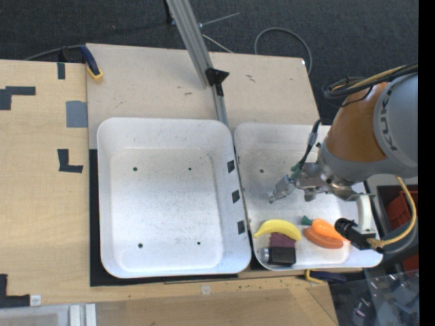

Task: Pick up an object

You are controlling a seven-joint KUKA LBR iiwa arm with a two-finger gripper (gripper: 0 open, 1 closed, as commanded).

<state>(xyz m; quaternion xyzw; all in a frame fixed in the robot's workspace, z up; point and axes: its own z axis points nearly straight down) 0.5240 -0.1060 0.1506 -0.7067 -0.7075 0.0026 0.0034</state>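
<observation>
Objects for picking lie at the near end of the right-hand shallow white bin (272, 148): a curved yellow plastic banana (277, 229), a dark maroon block (279, 240) touching its near side, a black box (281, 255) just nearer still, and an orange plastic carrot with a green tip (322, 235) to the right. Farther in, over bare bin floor, hangs the grey two-finger gripper (288, 186), its fingers spread a little and nothing between them, apart from the toys. The grey arm with its orange band (353, 134) reaches in from the right. The left white bin (109, 182) sits alongside.
</observation>
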